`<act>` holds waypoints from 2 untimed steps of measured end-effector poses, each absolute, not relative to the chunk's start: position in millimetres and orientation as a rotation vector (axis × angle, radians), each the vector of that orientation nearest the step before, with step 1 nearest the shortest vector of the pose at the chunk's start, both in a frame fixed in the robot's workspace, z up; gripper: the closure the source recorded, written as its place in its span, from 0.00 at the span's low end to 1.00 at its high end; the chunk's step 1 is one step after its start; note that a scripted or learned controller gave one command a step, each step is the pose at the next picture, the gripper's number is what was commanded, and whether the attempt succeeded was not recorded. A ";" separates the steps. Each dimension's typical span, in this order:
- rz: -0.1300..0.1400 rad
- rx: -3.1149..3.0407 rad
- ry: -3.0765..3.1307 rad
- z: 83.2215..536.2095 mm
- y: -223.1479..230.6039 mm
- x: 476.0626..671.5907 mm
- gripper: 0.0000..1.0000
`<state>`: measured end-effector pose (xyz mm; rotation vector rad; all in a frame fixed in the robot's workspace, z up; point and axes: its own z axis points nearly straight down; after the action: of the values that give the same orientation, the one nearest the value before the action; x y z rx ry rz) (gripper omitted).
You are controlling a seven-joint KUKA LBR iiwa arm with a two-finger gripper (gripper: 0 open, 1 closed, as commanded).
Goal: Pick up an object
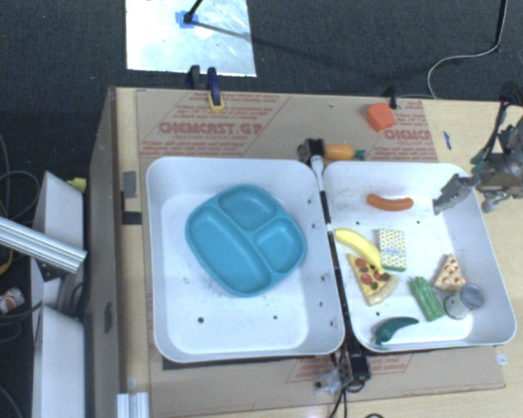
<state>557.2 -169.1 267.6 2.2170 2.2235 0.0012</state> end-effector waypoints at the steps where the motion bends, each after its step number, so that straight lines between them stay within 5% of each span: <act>1: 0.000 2.219 2.226 155.4 -126.1 545.6 0.00; 2: 0.008 2.212 2.214 88.4 -86.9 535.4 0.00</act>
<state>535.4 -86.9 88.4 2.2124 2.2143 0.0079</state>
